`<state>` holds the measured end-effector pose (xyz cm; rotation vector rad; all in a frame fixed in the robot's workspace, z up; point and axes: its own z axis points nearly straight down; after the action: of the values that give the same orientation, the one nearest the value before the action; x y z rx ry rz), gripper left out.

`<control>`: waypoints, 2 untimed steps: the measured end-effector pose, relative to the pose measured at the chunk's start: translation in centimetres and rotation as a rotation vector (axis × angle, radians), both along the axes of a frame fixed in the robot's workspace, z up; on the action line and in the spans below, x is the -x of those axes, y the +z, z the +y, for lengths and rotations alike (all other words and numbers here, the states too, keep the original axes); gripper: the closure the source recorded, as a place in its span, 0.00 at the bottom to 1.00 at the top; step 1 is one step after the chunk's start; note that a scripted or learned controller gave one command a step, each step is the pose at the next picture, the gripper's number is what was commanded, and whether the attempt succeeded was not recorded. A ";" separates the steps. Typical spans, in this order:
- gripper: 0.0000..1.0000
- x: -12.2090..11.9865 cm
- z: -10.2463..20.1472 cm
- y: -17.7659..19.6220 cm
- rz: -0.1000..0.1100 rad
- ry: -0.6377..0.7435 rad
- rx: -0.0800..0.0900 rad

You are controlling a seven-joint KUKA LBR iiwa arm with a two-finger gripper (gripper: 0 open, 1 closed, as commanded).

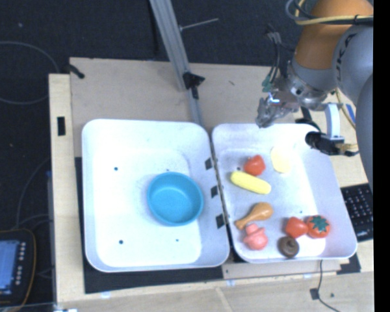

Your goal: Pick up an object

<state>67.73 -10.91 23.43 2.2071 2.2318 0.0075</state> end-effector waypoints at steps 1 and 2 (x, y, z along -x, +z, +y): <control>1.00 0.0 -0.2 -2.3 0.009 0.000 0.004; 1.00 2.3 4.2 -1.1 0.006 -0.005 0.002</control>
<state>65.39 -6.69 22.32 2.2153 2.2278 -0.0021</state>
